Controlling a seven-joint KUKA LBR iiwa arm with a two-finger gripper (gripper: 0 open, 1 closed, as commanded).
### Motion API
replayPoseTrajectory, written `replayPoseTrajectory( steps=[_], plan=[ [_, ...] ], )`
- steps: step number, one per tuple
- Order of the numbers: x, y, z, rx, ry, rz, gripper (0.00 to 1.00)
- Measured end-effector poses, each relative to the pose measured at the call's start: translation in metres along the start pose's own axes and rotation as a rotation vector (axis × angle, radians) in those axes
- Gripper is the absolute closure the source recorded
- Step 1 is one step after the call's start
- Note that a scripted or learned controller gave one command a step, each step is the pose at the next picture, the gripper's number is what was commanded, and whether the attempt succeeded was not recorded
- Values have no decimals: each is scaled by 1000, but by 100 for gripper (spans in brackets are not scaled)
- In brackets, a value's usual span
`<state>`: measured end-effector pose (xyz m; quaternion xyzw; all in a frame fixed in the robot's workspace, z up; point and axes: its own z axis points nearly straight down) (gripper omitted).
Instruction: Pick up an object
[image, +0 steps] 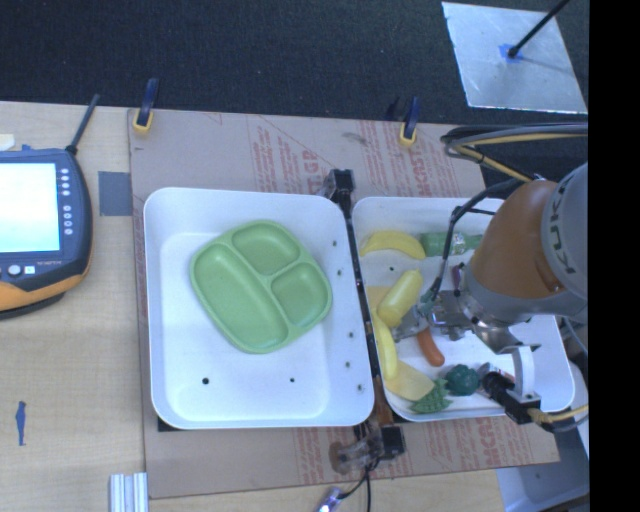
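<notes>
The right bin (405, 206) holds toy foods: a yellow banana (392, 243), a yellow-green piece (399, 296), a long yellow piece (384, 344), a yellow slice (408, 382), an orange carrot-like piece (430, 347), a dark green broccoli-like piece (460, 379) and a green leafy piece (430, 401). The arm, with its orange band (512, 240), hangs over the right bin. Its gripper (437, 316) sits low beside the yellow-green piece and just above the orange piece. The arm's wrist hides much of the bin behind it.
The left bin (170, 390) holds a green divided plate (261, 285). A tablet-like controller (40, 225) lies at the left on the bench. Clamps (143, 115) pin the cardboard at the back. Cables run by the arm at the right.
</notes>
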<state>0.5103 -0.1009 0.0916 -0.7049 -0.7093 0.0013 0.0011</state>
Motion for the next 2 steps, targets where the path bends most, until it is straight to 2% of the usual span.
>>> replayPoseTrajectory(
  steps=[1,2],
  plan=[
    [-1,-1,-10,3,-1,-4,100],
    [66,31,-100,0,1,1,100]
  ],
)
